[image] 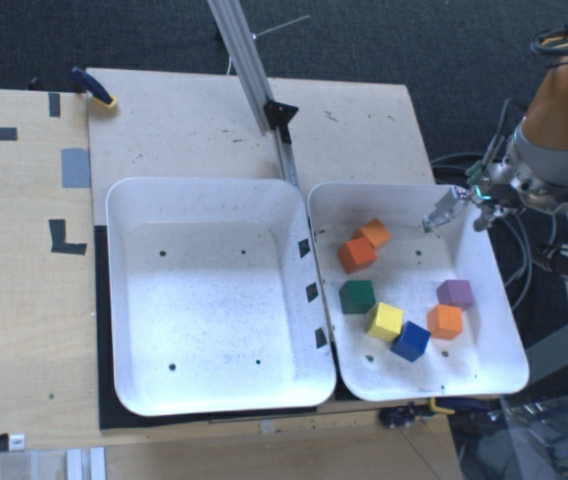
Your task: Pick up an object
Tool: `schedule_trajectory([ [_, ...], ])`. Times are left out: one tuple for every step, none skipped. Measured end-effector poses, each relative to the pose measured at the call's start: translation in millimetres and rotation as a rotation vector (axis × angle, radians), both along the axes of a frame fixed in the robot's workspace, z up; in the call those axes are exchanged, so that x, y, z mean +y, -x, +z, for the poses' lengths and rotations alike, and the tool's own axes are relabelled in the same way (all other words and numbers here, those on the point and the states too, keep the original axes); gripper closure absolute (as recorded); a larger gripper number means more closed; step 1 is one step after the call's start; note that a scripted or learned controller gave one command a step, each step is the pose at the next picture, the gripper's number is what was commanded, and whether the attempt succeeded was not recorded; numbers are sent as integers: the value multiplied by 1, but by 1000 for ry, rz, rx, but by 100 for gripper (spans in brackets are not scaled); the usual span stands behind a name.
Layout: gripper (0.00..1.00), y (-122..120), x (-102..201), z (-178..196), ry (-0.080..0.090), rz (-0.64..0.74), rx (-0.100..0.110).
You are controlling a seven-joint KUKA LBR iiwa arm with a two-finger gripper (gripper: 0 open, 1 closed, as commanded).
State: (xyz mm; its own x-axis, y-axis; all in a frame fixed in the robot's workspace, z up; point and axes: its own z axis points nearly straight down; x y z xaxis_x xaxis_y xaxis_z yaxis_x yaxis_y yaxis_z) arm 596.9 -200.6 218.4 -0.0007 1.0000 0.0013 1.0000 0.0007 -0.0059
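The gripper (456,208) hangs at the far right edge of the right bin (494,368), just over its rim, with nothing between its fingers that I can see; how far apart they stand I cannot tell from here, they are too small and blurred. To my eye the pick has not begun: this looks like the approach, the arm (552,128) poised at the edge with every block untouched. The next move would call for swinging inward over the bin floor, choosing one block, lining the fingers with its flat sides and coming straight down.

Largest first. The left bin (124,268) is a shallow white tray with rounded corners, its smooth floor speckled with dark grit. The right bin matches it and carries all the blocks. They are small, hard-edged cubes, matt and plainly coloured. Two sit touching toward the bin's far left part: a reddish-orange block (357,254) and an orange block (373,233). Nearer the middle sits a green block (357,295), and beside it toward the near edge a yellow block (385,320) touching a blue block (410,340). Toward the right edge a purple block (455,292) sits just beside another orange block (445,321). The crowded pairs look awkward for fingers; the green one stands freest.
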Motion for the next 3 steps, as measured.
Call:
schedule_trajectory([
  [0,-1,0,3,2,2,-4],
  [0,-5,3,-61,1,1,1],
  [0,-1,2,-105,1,1,1],
])
